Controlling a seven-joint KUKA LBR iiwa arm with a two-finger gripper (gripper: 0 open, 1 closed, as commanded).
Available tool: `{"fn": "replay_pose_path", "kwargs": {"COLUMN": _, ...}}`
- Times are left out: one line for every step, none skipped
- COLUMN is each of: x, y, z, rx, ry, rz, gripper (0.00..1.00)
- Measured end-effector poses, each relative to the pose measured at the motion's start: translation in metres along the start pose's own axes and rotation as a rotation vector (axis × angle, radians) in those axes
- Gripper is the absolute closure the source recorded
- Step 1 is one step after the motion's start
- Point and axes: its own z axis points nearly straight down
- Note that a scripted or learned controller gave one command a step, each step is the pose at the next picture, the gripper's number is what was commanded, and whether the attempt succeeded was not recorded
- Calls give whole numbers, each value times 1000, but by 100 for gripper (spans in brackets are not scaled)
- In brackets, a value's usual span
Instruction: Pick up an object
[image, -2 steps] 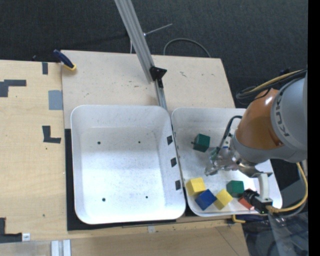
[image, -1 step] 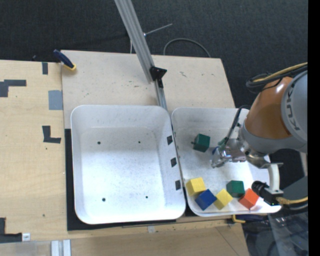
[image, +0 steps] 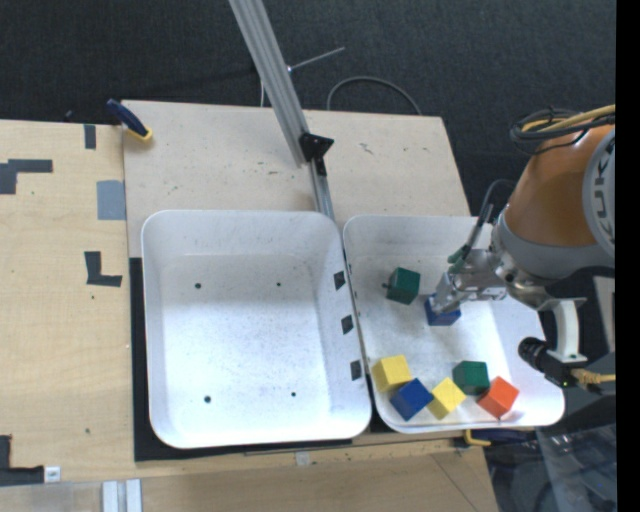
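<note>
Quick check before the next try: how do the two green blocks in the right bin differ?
The upper green block stands alone near the middle of the right bin; the lower green block sits in the cluster at the front edge, beside the orange block and a yellow block. The upper one lies left of the end effector; the lower one lies below it. Both are dark green cubes of similar size.

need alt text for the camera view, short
A grey and orange robot arm's gripper sits on a small blue cube in the right white bin, near a dark green cube. The left white bin lies beside it.
</note>
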Motion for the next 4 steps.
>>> {"fn": "replay_pose_path", "kwargs": {"x": 0, "y": 1, "z": -35, "rx": 2, "ry": 0, "rz": 1, "gripper": 100}}
{"fn": "replay_pose_path", "kwargs": {"x": 59, "y": 2, "z": -32, "rx": 7, "ry": 2, "rz": -4, "gripper": 100}}
{"fn": "replay_pose_path", "kwargs": {"x": 102, "y": 14, "z": -29, "rx": 6, "ry": 1, "rz": -2, "gripper": 100}}
{"fn": "replay_pose_path", "kwargs": {"x": 156, "y": 20, "z": -10, "rx": 9, "ry": 1, "rz": -4, "gripper": 100}}
